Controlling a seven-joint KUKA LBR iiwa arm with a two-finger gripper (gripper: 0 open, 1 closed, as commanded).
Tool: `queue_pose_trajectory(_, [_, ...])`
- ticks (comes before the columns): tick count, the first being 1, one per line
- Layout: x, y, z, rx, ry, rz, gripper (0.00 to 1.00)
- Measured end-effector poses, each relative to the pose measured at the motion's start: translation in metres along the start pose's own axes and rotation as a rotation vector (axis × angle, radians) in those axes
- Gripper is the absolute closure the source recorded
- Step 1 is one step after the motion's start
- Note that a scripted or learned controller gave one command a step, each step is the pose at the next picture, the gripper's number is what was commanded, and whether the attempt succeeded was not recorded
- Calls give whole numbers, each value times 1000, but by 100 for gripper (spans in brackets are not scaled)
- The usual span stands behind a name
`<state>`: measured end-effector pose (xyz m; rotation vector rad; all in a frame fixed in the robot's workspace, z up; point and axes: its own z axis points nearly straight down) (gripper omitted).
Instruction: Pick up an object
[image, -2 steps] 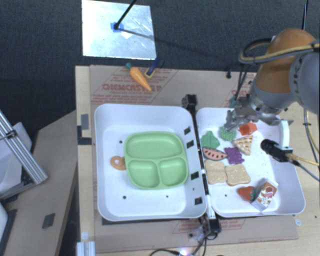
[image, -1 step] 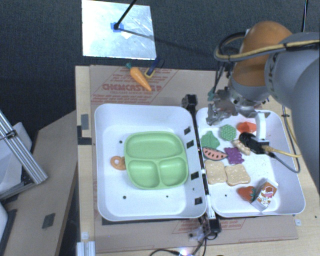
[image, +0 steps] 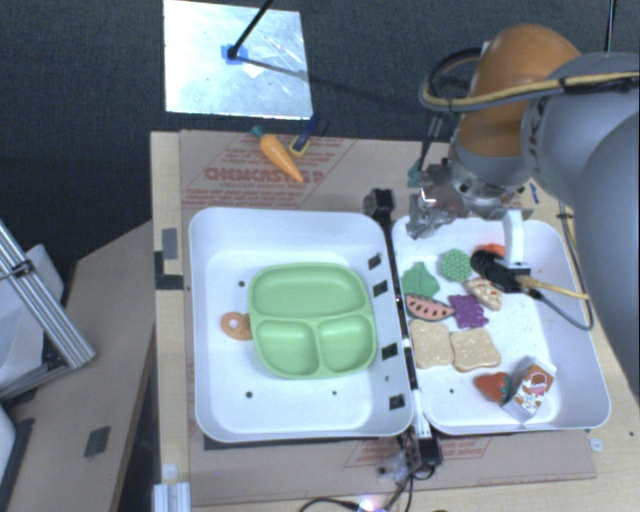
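The gripper (image: 432, 212) hangs at the right bin's (image: 585, 400) twelve o'clock — grip unreadable; descend squarely over the green broccoli piece (image: 457, 264), then close.

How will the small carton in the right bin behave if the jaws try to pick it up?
The small carton looks boxy and light, so it would probably slide rather than roll. It lies tilted by the bin's corner, against a red piece, which may make gripping it harder.

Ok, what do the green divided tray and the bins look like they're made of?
The green divided tray looks like moulded plastic with a smooth satin finish: uniform pale green, rounded compartment edges, soft highlights. The white bins also look like plastic, thin and glossy, with rounded corners and a slight sheen. Neither can be confirmed by sight alone.
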<state>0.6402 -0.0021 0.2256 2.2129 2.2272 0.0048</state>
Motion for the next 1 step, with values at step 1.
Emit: queue_pose_trajectory(1, [-10,-7,-9,1,-1,5,100])
